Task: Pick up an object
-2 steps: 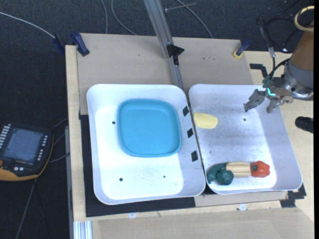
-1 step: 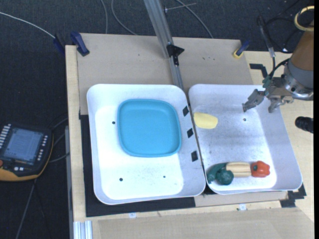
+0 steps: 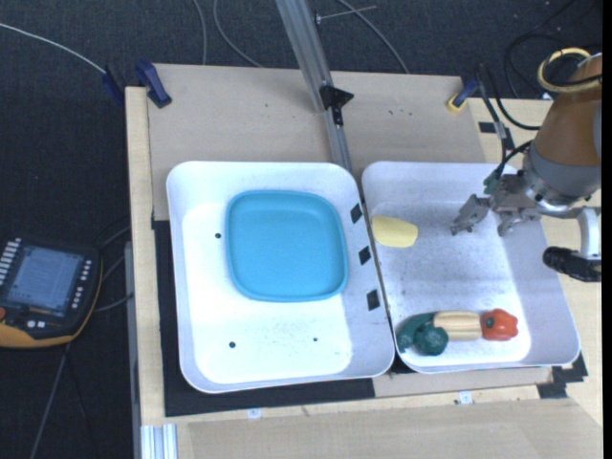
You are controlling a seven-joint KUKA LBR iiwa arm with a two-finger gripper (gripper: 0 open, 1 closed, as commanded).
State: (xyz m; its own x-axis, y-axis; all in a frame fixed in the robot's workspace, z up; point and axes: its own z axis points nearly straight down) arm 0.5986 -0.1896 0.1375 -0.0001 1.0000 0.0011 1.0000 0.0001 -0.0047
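over the right bin (image 3: pixel 535 285), gripper (image 3: pixel 492 220) hangs with fingers spread, holding nothing; yellow piece (image 3: pixel 394 231) sits well left of it.

Pale wood surface (image 3: pixel 249 113) sits on dark carpet floor (image 3: pixel 67 113). Thin cables (image 3: pixel 206 12) loop over the carpet beyond the surface's far edge. Blue clamps at its far-left corner (image 3: pixel 153 84) and far-right corner (image 3: pixel 466 92). Metal rail (image 3: pixel 306 36) slants in across the far edge, approx. mid-surface. Handheld control pendant w/ screen (image 3: pixel 43 290) lies on the carpet left of the surface. Light even, no hard shadows.
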